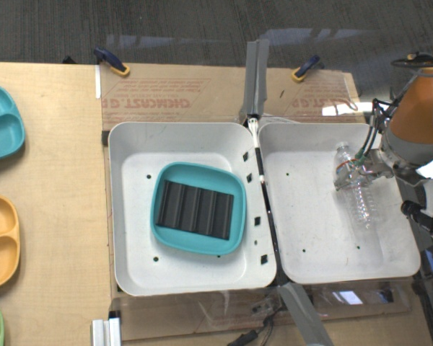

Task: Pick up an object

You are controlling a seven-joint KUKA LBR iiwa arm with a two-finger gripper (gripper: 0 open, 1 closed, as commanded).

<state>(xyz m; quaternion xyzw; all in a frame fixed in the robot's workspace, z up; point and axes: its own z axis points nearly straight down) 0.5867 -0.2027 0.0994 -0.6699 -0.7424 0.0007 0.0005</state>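
Hand (364, 166) hovers at three o'clock above clear bottle (355, 186); its state we cannot tell; we should descend centred across the bottle.

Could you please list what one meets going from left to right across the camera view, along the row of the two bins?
Teal divided plate → left white bin → teal tray holding a black ribbed block → right white bin → clear plastic bottle → arm's orange band.
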